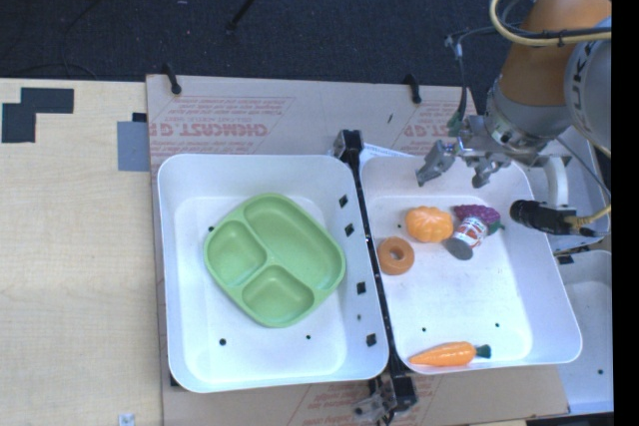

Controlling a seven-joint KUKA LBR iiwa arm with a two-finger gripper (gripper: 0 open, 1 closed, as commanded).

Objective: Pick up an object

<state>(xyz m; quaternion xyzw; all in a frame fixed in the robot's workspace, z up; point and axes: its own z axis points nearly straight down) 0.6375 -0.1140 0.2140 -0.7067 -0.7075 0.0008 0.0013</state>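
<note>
green divided plate [274,258], left white bin [190,354]

Open gripper [460,165] above right bin's [544,314] far edge, apparently holding nothing.

Glossy white plastic bins [190,214], matt green tray [275,259]

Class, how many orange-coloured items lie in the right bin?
3: a rounded orange near the middle, a ring doughnut beside the divider, and a carrot along the near wall.
</note>
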